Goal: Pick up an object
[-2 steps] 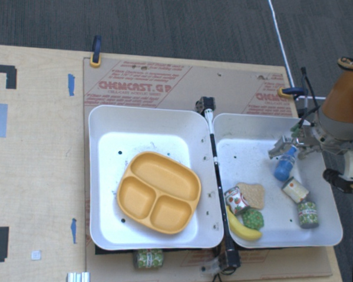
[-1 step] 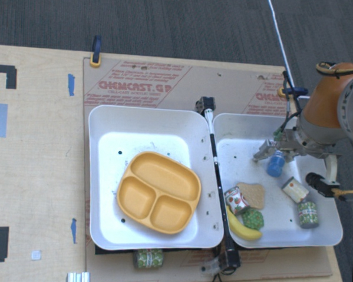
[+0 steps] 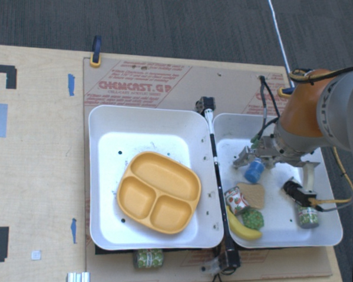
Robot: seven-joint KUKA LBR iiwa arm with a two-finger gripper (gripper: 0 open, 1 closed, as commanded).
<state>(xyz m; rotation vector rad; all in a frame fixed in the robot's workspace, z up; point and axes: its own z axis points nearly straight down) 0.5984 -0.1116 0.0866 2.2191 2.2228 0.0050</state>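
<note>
The jaws (image 3: 254, 161) hang low in the right bin (image 3: 331, 237), directly over a blue cup (image 3: 254, 171), probably lined up to grasp it. I cannot tell whether they are apart. Below them lie a banana (image 3: 241, 227) and a green piece (image 3: 253, 219).

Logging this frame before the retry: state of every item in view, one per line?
gripper: low in the right bin, over the blue cup
blue cup: in the right bin, under the gripper
banana: lying by the right bin's front wall
green can: in the right bin's front right
yellow divided plate: flat in the left bin
left bin: holds the plate
right bin: holds several items
</note>
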